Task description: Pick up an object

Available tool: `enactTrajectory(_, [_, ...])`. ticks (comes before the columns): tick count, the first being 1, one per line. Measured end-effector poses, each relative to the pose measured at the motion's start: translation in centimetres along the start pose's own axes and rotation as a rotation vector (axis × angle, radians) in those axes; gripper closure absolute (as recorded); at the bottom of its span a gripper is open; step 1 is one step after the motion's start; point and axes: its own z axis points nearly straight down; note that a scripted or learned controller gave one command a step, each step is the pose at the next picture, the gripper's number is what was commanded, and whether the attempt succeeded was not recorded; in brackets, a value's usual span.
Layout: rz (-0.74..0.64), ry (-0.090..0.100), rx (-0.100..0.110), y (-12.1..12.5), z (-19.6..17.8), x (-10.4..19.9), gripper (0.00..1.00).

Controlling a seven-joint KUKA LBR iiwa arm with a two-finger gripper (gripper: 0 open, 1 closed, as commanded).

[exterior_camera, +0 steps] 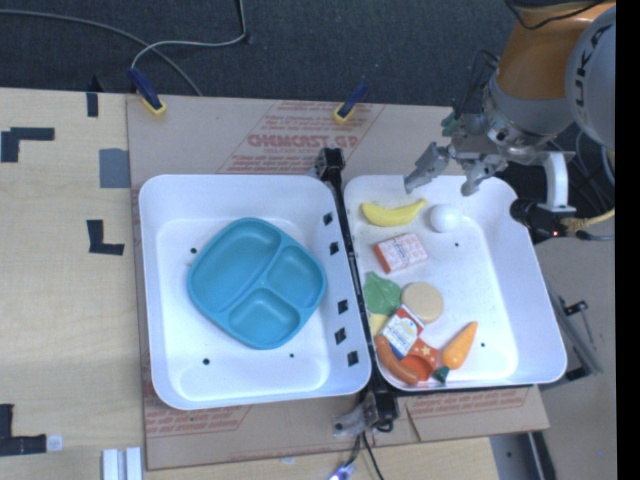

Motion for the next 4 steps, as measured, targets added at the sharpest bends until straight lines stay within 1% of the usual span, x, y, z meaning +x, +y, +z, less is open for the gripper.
enactTrajectory(1, [0.000,0.000,0.002,1.3,7.9,2.8,0.00])
enactTrajectory(2, [0.000,0.000,0.000,3.7,8.7,4.1,0.00])
enactTrajectory(3, [0.001,-0.001,0.001,0.9,8.7,5.1,0.00])
enactTrajectory(4, [0.001,-0.002,0.001,1.1,13.8,0.2,0.00])
